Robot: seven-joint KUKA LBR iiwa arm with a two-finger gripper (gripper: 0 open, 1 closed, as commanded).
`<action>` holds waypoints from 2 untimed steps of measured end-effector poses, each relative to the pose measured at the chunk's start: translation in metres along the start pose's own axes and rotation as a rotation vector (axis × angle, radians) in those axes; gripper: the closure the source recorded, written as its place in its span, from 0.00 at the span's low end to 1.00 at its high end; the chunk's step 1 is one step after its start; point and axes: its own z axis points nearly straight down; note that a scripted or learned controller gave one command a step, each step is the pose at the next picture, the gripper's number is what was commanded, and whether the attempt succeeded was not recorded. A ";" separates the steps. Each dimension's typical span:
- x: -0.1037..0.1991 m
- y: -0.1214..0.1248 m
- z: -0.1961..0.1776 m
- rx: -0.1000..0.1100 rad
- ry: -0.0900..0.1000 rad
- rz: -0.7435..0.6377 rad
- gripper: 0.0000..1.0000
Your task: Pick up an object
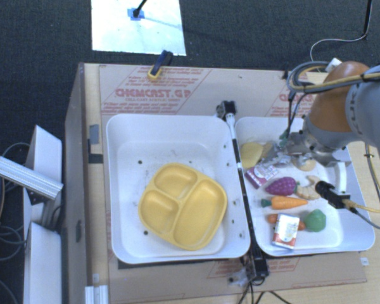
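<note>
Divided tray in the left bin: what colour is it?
Yellow. The divided tray shows plainly in the camera view, lying in the left bin.

Claw (290, 145) over right bin (358, 236)

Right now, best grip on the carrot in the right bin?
Probably pinch the carrot across its thick orange middle, coming straight down. It lies flat, long axis left to right, so close the fingers across its width. The purple grapes sit close behind it.

Even bright overhead light, soft shadows, mild glare on white bins (177, 125), pic slightly soft.
</note>
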 end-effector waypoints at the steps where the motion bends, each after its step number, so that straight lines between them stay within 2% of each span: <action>1: 0.005 -0.036 0.006 -0.015 -0.001 0.000 0.00; 2: 0.009 -0.080 -0.001 -0.001 0.000 0.000 0.00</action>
